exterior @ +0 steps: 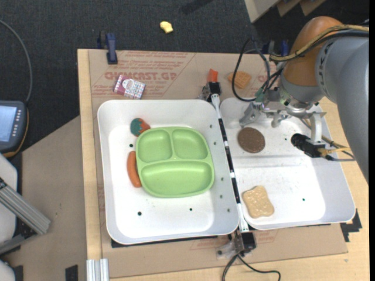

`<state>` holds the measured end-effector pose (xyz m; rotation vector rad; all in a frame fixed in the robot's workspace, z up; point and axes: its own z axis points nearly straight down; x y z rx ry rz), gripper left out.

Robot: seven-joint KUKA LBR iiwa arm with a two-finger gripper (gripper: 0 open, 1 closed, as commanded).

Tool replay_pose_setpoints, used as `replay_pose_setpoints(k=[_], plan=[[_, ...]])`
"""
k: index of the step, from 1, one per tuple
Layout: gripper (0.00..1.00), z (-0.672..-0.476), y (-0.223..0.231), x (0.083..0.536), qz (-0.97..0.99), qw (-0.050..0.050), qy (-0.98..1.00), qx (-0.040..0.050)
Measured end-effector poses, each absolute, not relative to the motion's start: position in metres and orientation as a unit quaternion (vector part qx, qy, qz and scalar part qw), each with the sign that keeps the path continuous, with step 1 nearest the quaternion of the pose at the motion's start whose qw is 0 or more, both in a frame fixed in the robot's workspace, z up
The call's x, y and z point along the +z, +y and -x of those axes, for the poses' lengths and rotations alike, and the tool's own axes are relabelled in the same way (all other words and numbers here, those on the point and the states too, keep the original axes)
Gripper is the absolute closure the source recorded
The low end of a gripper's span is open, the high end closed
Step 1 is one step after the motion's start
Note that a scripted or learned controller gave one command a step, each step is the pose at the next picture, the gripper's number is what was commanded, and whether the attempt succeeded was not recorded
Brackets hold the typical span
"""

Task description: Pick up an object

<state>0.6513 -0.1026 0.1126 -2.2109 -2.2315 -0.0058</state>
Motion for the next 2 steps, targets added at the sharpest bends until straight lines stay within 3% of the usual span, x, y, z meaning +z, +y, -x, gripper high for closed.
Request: replay_pose_setpoints(k=[1,2], plan=[[0.00,-0.601,-0.093,0.083,0.708,0.003,-0.706,0.0015],[0.00,-0.634,-0.097,0.085,0.706,-0.002,-0.708,-0.0010]])
